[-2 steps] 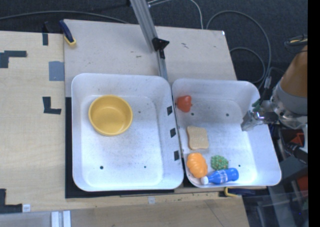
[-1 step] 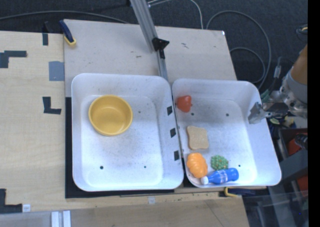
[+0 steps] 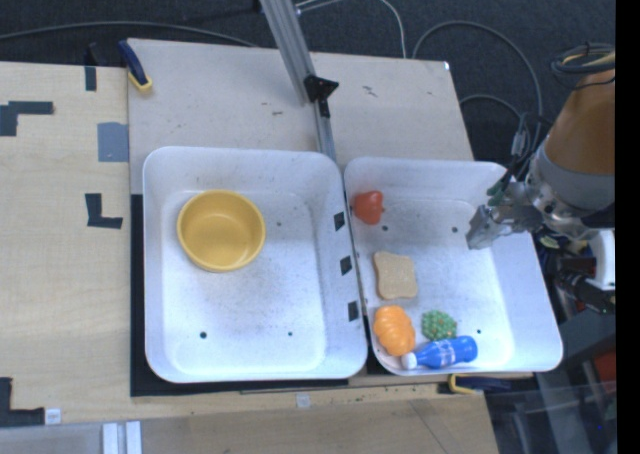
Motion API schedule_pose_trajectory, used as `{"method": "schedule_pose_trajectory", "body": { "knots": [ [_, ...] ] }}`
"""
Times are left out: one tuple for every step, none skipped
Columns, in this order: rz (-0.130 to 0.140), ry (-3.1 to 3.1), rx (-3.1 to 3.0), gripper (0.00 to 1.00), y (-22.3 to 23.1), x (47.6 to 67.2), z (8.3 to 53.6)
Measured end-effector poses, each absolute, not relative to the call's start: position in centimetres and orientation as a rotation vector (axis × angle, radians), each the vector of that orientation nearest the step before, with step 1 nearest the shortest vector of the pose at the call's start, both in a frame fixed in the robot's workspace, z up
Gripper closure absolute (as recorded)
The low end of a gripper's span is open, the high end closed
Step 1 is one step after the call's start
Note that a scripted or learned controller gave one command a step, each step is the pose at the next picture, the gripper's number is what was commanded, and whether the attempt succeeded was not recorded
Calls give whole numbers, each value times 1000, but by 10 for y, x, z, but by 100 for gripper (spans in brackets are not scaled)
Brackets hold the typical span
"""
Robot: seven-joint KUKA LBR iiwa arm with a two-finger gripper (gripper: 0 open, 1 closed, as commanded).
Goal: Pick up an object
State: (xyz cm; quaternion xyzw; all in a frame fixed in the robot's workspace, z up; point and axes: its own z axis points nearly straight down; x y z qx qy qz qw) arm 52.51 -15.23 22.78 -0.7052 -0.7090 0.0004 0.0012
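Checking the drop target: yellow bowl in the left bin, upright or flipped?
Upright. The yellow bowl shows its open mouth and inner floor to the camera, rim up, resting in the left bin. Nothing visible inside it.

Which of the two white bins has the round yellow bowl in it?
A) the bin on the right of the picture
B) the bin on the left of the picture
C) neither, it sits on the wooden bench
B: the round yellow bowl sits inside the left white bin, while the right white bin holds the slice of toast and other small items.
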Motion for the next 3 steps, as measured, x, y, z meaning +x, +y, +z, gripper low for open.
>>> {"method": "schedule_pose_trajectory", "body": {
  "knots": [
    [0,-2227,-2211,100,-92,532,219],
    [-1,-2229,-2209,100,-29,534,221],
    [-1,-2230,-2210,100,32,544,230]
  ]
}}
